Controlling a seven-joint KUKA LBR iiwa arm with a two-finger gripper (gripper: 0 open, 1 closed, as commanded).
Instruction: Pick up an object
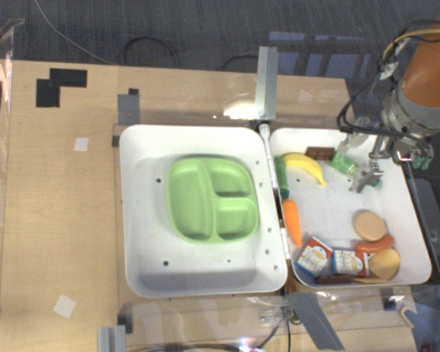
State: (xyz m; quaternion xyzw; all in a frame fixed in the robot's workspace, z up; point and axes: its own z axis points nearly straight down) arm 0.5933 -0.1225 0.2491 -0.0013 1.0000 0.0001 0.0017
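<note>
Camera view: the arm (425, 79) is reaching down from the right, its claw (368, 176) hanging over the right bin (418, 218); finger state cannot be told.

banana (305, 167): yellow, curved, lying flat near the right bin's far left corner
carrot (292, 222): orange, lying lengthwise along the bin's left wall
cartons (330, 258): two small printed packs, side by side at the near edge
bun (371, 226): tan, round, near the right wall

A green divided plate (213, 200) lies in the left white bin (143, 270).
</note>
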